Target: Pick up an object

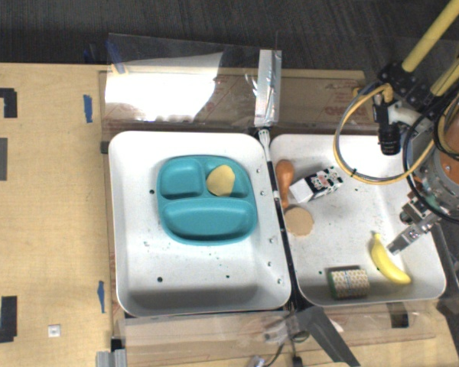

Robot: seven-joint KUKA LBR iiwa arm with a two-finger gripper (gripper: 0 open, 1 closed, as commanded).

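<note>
The gripper (410,234), its state impossible to tell, hovers just beside the banana (388,261) in the right bin (344,289), likely approaching; next it must descend squarely.

We are finding no readable text: the small black-and-white box (322,183) and the patterned block (349,281) are bearing markings too blurred to read.
</note>
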